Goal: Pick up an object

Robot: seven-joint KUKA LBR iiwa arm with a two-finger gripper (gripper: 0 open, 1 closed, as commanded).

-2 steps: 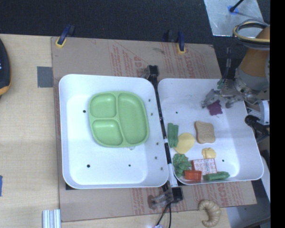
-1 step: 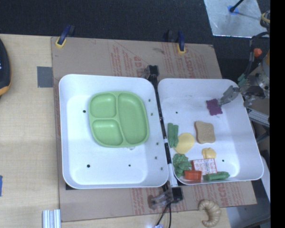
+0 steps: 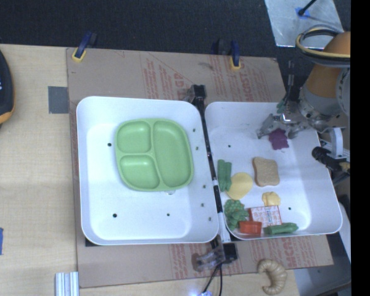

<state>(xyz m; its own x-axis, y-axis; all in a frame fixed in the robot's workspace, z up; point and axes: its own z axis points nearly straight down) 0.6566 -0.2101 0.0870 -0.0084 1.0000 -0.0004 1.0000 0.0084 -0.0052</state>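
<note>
In the left bin [image 3: 86, 165] sits a green divided plate [image 3: 154, 154], well apart from my work. The right bin [image 3: 320, 217] carries the clutter: a green pod [image 3: 224, 169] near its left wall, a yellow lemon-like piece [image 3: 240, 184] just beside it, a slice of bread [image 3: 266, 171] at the centre, a small yellow bit [image 3: 271, 198] below that. Toward six o'clock lie a leafy green [image 3: 235, 211], a red piece [image 3: 250, 228], a red-and-white packet [image 3: 266, 214] and a green bean [image 3: 280, 229]. A croissant [image 3: 273, 275] lies outside on the bench. My claw [image 3: 282, 123] hangs at the bin's one o'clock, fingers spread wide, directly over a purple object [image 3: 279, 140], nothing gripped.
</note>
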